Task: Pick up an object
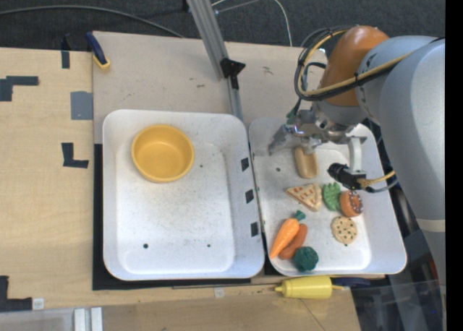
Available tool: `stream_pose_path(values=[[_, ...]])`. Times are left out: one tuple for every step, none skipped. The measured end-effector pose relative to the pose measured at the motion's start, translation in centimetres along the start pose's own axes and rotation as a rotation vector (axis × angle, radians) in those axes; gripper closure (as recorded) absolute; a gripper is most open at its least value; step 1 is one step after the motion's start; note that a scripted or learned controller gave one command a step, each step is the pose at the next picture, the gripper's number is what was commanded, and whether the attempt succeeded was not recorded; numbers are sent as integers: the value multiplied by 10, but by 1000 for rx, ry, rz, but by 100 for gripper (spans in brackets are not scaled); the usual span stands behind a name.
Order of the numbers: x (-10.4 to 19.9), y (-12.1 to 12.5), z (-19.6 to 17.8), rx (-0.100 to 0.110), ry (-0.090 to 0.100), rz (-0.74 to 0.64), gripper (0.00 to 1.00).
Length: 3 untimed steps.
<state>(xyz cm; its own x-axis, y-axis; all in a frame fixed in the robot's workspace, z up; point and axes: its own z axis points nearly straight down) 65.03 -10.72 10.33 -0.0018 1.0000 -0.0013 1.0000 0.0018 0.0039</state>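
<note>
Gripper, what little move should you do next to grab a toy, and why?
Probably a short drop straight down. The gripper hangs in the right bin, just above the tan bread-like toy, with nothing visibly held. The pizza slice and carrot lie farther toward the front, so the bread toy seems the nearest pick.

Arm [412, 105] cut off at right edge
</note>
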Motion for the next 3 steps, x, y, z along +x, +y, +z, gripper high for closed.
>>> stream_pose_path(values=[[1,-1,-6,5,1,-2,100],[1,-5,-69,-1,1,1,100],[1,-4,-122,0,0,0,100]])
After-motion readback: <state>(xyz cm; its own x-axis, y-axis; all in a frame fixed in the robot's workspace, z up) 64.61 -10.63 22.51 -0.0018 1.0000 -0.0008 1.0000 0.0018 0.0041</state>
